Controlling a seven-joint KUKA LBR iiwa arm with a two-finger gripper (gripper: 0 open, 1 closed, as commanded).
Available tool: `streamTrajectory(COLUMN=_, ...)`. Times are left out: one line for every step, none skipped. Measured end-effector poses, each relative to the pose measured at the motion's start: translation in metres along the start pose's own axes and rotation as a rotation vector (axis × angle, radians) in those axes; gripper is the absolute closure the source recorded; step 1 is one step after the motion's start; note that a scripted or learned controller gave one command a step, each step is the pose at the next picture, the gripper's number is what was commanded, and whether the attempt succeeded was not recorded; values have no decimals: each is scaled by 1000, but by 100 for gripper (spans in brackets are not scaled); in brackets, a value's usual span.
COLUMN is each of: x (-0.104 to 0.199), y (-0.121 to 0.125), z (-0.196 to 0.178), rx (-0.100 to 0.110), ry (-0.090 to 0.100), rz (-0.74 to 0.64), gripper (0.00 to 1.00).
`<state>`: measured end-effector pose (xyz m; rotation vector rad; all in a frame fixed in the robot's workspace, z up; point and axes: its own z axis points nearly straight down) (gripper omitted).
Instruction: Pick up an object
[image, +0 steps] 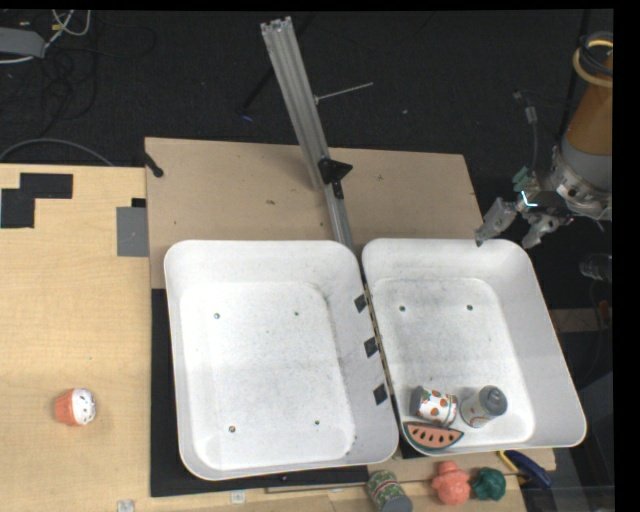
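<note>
My gripper hangs open above the far right corner of the right bin, with nothing between its two fingers. Far from it, in that bin's near corner, lie a small white and red mug, a grey cylinder and a watermelon slice. The arm with its orange band comes in from the upper right.
The left bin sits beside the right one. An orange and white ball lies on the wooden bench at left. A green can, a red toy and a green toy lie below the right bin. A metal rail slants behind.
</note>
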<state>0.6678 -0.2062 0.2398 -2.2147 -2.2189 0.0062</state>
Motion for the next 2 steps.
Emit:
streamTrajectory(x=0, y=1, z=-3, rx=-4, ry=-2, rz=-2, gripper=0)
streamTrajectory(x=-1, y=-2, z=61, rx=0, ry=0, rz=1, gripper=0)
